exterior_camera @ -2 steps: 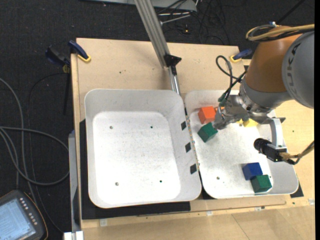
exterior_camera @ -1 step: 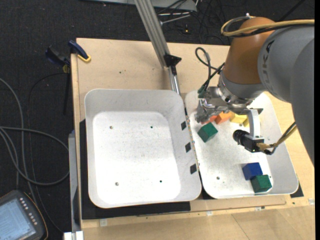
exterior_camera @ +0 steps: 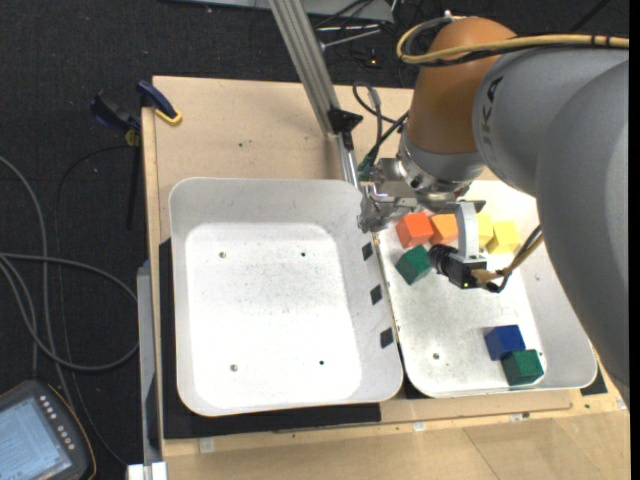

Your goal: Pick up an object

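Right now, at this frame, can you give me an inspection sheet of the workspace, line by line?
Surface: wooden bench bearing a left bin and a right bin side by side.
Job's things: in the right bin, orange blocks, yellow blocks, a green block, a blue block and a second green block.
Clutter: nothing seen.
Grippers: gripper over the right bin's far left corner, beside the orange blocks; whether it grasps anything cannot be told.
Cables: black cables on the dark floor left of the bench.
Surroundings: blue clamp at the bench's far left corner; screen at lower left; metal strut slanting behind.
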